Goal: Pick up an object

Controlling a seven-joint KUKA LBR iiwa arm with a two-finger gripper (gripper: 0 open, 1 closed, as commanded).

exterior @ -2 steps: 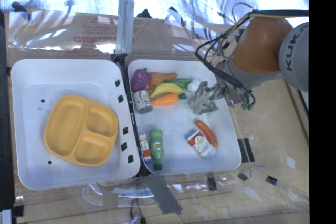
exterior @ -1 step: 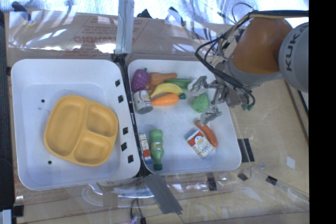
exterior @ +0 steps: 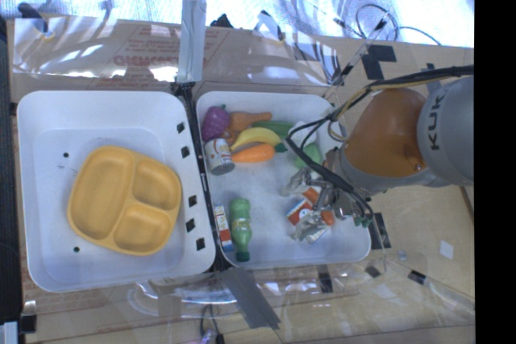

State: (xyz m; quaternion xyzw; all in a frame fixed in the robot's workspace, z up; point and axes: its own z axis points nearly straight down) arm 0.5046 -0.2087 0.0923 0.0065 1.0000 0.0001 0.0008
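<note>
Closest to the lens is the arm [exterior: 403,137], so starting there: grey body, big orange band above the wrist, coming in from 3 o'clock and hanging over the right side of the right bin [exterior: 266,254]. Black cables loop off it toward 12 o'clock. The end effector [exterior: 316,209] is down low in that bin, at roughly 4 o'clock from the bin's middle, right in a little clutter of silvery and orange-red bits [exterior: 300,213]. Honestly can't tell how far apart it's spread or whether it has hold of anything; metal and wrappers blur together there.

Pickable stuff is all in the right bin. Up toward 12 o'clock there's a cluster: a purple grape bunch [exterior: 215,123], a small can [exterior: 218,156] just below it, a banana [exterior: 255,138] with a carrot [exterior: 253,155] touching its lower edge, and something orange-brown [exterior: 248,120] above the banana. A green item [exterior: 278,127] sits just right of the banana. Down at 6 o'clock a green bottle [exterior: 240,230] lies on its side, with a small white and red packet [exterior: 222,227] just beside it at 9 o'clock, against the bin wall.

Left bin [exterior: 40,254] holds a yellow divided plate [exterior: 123,200] with three compartments, sitting around the middle. Both bins rest side by side on the counter [exterior: 419,270].
</note>
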